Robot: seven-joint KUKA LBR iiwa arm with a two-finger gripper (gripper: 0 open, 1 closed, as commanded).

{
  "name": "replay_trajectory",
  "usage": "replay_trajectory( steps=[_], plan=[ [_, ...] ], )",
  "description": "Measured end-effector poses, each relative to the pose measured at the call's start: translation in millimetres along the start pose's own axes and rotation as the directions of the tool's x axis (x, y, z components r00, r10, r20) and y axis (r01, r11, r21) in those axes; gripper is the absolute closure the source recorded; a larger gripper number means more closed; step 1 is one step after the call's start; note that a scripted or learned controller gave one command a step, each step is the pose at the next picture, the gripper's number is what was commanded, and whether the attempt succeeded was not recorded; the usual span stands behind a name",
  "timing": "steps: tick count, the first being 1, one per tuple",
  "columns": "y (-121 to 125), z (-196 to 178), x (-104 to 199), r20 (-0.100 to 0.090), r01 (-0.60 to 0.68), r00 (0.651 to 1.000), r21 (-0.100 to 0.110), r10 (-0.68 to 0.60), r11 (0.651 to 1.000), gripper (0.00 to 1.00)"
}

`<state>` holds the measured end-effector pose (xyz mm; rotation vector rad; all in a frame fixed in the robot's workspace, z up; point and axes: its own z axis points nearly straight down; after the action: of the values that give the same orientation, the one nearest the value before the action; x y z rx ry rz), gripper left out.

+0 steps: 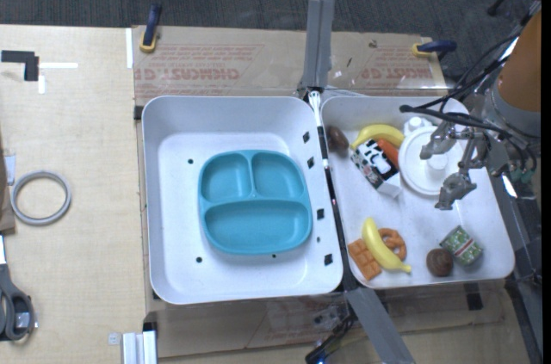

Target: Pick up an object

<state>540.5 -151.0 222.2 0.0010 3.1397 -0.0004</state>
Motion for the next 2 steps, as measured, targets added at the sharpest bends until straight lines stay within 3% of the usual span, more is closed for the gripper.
replay_trajectory(
  steps=[1, 2],
  plan=[
    [37, 107, -49, 0.031, -0.075, 0.997, 0.004, 0.075, 0.997, 0.00],
    [51, 114, -61, 0.033, -0.166, 0.986, 0.004, 0.166, 0.986, 0.00]
  ],
)
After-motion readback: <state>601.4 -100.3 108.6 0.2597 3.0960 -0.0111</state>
